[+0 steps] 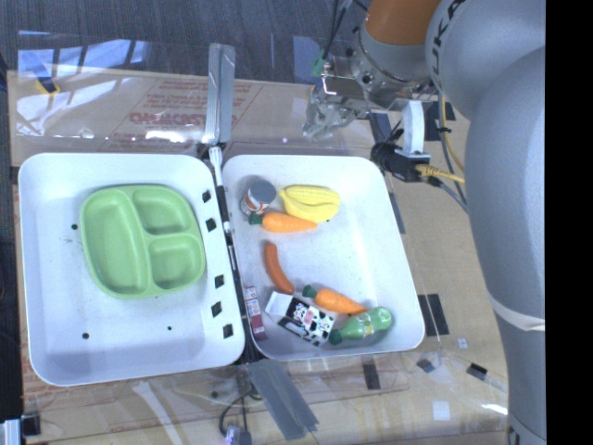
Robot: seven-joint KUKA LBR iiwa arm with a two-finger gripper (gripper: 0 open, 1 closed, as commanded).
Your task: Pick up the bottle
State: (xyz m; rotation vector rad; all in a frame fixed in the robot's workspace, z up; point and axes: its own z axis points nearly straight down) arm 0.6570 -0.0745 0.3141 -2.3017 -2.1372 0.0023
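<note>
Grey arm body fills the right side of the frame, closest to the lens, orange band at the top. Going left to right: left bin holds a green divided plate, centre-left of frame. Right bin holds a grey-capped small object near its upper-left corner, a yellow banana-like toy beside it, an orange carrot touching just below. Lower down: a red-brown sausage, a cow-print carton, a second carrot, and the green bottle lying on its side at the bin's lower-right corner, touching the carton and second carrot. Gripper sits at upper centre-right, above the bench past the bin's far rim, well apart from the bottle; whether it is released or clenched, cannot tell, too blurred against the clutter. Nothing visibly grasped. Step judged: pre-approach, pick not started. Next move calls for travelling toward lower frame over the bottle, aligning across its narrow body, descending without snagging carton or carrot; crowding there risks a bad grasp.
</note>
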